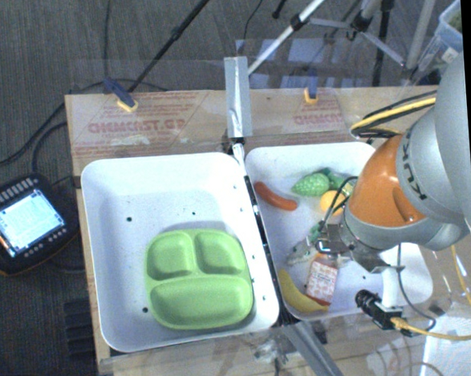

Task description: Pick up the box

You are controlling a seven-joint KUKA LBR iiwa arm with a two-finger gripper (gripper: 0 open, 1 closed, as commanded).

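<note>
A: Near edge first. We see the box (321,279), small, red and white, lying in the right bin (411,279) near its front, just beside a banana (301,297) that curves along the front wall.

B: And the gripper (329,245)?

A: It sits right above the far end of the box, under the orange wrist band. We can't tell its state; the wrist hides it. We can't say the box is held either.

B: So which step?

A: We judge it's the grasp approach, box not lifted. The next move calls for a clean close on the box alone, clear of the banana, then a straight lift.

B: Farther back?

A: In the same bin, a red sausage-like piece (276,196), a green leafy toy (312,184) and something yellow (330,201), partly hidden. The left bin (118,231) holds a green divided tray (198,278).

B: Surface, room?

A: The bins sit on a board with red print, clamps at the far edge. Dark carpet, cables and tripod legs lie beyond, and a lit pendant (25,222) lies far left on the floor.
</note>
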